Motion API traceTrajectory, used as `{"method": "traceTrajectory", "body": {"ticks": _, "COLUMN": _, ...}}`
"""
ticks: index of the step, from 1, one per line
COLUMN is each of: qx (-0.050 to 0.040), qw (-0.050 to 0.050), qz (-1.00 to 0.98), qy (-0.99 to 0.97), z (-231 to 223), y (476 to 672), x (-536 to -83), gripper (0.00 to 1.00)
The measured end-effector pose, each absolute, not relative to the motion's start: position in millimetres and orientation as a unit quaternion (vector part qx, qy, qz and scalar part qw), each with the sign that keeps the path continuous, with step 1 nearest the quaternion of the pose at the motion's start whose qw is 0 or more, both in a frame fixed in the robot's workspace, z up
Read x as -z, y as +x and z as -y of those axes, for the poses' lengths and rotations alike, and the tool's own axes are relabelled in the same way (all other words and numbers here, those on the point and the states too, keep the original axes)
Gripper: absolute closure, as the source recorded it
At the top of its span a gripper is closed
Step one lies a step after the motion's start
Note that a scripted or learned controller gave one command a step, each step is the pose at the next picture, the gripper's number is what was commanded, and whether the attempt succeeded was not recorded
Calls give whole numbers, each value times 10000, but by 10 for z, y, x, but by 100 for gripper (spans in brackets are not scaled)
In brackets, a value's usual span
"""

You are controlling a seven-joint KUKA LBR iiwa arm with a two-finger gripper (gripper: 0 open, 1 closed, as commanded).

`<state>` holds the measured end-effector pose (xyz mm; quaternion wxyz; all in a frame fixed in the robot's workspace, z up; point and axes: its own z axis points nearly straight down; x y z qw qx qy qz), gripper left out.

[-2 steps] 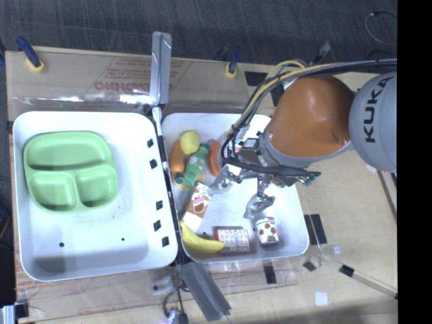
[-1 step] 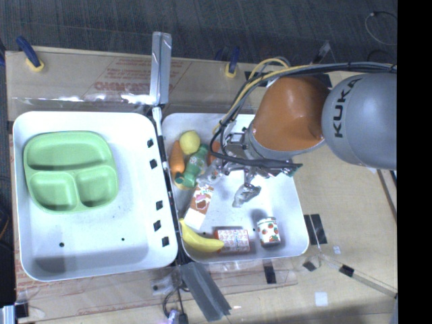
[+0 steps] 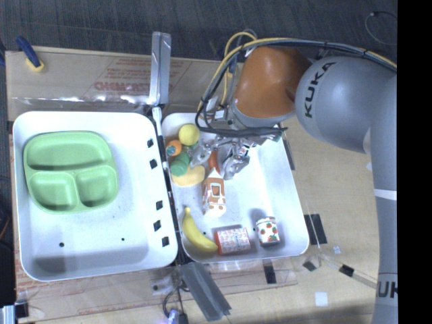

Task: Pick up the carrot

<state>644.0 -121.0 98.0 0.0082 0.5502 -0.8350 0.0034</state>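
Orange carrot: right bin, near 11 o'clock, between the gripper fingers, above the small carton
Grip: closed around the carrot
Handling: likely light, stiff, smooth, prone to slip
Hold: mid-body, across its width

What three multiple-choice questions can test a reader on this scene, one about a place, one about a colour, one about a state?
1. Where does the banana lie?
A. right bin, near corner
B. left bin
C. on the tray

2. What colour is the divided tray?
A. red
B. green
C. blue

3. Where is the gripper?
A. over the left bin
B. outside both bins
C. low in the right bin, among the toys

Key: 1 A, it lies beside the bin's near-left wall. 2 B, the tray is pale green. 3 C, it reaches beside the small carton.
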Motion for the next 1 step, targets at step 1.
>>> {"method": "traceTrajectory", "body": {"ticks": 1, "qx": -1, "qw": -4, "qz": 8441, "qy": 5361, "z": 1347, "y": 6040, "x": -968, "gripper": 0}}
